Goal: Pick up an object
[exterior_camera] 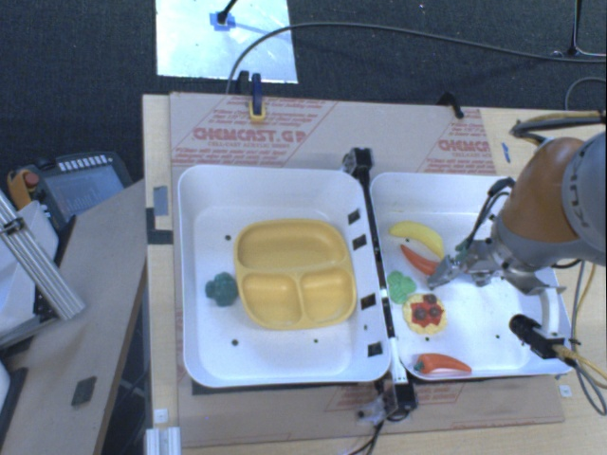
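Note:
The right bin (493,190) holds a yellow banana (417,236), a red chili pepper (417,259), a small green vegetable (401,285), a round pizza toy (426,313) and an orange carrot (443,365). My gripper (450,269) is low inside this bin, pointing left, its tip just right of the chili pepper's lower end and above the pizza toy. Whether it touches the pepper is unclear. The orange-banded wrist (542,197) rises behind it at the right.
The left bin (204,339) contains a yellow divided plate (289,273) and a green broccoli (222,289). A black divider (372,254) separates the bins. A black arm fitting (531,335) hangs over the right bin's lower right corner.

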You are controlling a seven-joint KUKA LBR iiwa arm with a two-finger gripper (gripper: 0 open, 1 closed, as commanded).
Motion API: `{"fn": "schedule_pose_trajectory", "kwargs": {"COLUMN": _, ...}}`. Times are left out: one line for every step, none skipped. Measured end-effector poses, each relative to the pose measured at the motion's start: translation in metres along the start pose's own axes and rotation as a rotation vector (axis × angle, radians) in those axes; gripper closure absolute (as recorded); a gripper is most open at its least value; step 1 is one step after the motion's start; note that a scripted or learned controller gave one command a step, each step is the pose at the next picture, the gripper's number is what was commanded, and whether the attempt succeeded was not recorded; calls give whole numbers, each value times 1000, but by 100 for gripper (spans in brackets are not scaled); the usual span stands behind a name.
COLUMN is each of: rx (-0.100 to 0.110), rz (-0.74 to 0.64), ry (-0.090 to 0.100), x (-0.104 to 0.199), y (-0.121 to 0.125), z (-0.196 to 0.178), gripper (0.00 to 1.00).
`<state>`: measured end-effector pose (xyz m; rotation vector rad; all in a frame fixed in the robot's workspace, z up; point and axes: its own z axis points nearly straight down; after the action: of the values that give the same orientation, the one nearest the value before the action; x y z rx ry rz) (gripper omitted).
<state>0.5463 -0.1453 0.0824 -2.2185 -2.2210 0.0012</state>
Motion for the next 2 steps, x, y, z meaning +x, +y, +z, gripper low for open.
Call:
{"fn": "schedule_pose_trajectory", "kwargs": {"rx": -5, "rz": 0, "ry": -2, "x": -1, "y": 1, "z": -13, "gripper": 100}}
{"fn": "schedule_pose_trajectory", "kwargs": {"rx": -10, "rz": 2, "ry": -3, "x": -9, "y": 1, "z": -73, "gripper": 100}}
